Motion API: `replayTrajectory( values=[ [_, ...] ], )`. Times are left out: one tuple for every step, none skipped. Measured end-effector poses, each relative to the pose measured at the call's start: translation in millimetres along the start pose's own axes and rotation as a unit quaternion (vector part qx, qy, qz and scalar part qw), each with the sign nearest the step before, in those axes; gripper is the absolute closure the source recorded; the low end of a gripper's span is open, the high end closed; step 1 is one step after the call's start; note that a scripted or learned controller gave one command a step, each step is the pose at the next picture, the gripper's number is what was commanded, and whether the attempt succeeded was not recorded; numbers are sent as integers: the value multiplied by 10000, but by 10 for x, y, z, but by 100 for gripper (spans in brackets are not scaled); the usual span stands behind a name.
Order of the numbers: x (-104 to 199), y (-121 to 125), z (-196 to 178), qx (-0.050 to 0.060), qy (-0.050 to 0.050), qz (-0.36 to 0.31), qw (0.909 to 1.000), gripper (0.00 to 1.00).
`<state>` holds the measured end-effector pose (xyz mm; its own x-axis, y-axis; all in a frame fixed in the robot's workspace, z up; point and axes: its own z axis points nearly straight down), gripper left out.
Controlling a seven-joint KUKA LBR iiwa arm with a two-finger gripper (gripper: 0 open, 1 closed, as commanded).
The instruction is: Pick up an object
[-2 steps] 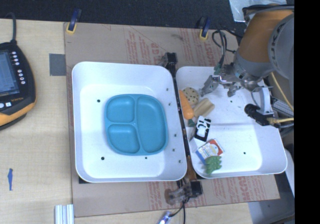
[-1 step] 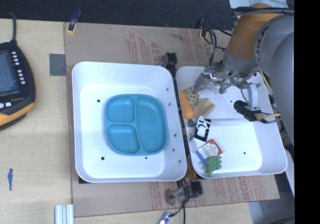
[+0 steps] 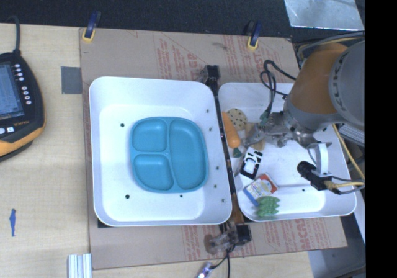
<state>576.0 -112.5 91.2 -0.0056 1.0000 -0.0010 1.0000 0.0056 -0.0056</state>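
Desk with two white bins; arm over the right bin (image 3: 347,205).
Hand (image 3: 263,131) state cannot be told. Beside it lie an orange carrot (image 3: 231,133), a black-and-white block (image 3: 250,163) with unreadable markings, and a green toy (image 3: 268,206).

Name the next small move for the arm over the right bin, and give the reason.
Probably a short descent straight down onto the black-and-white item. The end effector sits low in the right bin, just above that item and beside the orange piece, and nothing shows between its tips. The green object and small packet lie farther toward the near rim.
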Motion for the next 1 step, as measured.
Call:
replayTrajectory(
  values=[
    [-210,670,-13,-18,5,9,10000,0]
  ],
)
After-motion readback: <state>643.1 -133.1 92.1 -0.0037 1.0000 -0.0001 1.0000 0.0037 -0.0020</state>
